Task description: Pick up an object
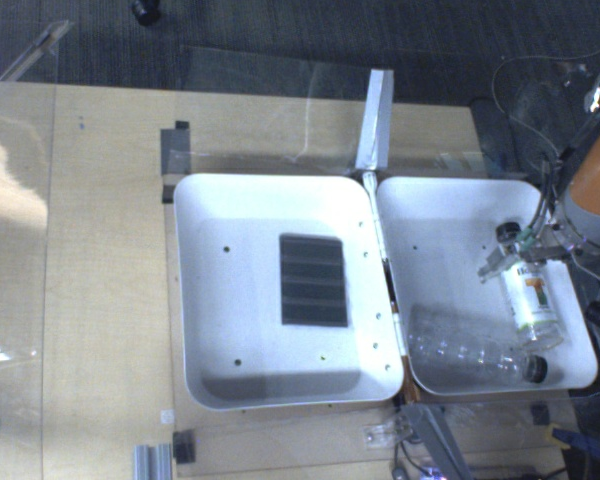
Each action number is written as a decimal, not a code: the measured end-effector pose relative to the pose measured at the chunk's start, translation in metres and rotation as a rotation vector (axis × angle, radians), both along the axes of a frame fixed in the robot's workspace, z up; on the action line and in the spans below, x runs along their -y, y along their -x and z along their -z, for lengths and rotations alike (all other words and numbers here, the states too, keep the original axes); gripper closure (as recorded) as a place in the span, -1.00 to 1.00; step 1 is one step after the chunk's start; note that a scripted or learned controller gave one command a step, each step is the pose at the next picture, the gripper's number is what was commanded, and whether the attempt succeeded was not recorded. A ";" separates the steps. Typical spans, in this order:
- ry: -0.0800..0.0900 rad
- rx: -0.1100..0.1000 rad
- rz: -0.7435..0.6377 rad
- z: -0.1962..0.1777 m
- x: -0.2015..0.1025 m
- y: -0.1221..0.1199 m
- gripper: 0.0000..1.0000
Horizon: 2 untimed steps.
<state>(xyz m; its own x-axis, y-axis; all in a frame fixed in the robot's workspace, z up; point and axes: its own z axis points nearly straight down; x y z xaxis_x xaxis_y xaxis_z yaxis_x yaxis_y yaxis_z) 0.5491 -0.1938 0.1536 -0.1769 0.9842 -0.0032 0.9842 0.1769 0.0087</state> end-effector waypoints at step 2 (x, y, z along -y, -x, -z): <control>0.002 0.000 -0.145 -0.002 0.010 -0.081 -1.00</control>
<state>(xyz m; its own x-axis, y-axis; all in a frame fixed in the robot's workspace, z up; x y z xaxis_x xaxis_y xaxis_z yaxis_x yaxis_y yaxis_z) 0.6299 -0.2041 0.1554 -0.3169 0.9484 -0.0049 0.9484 0.3169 0.0087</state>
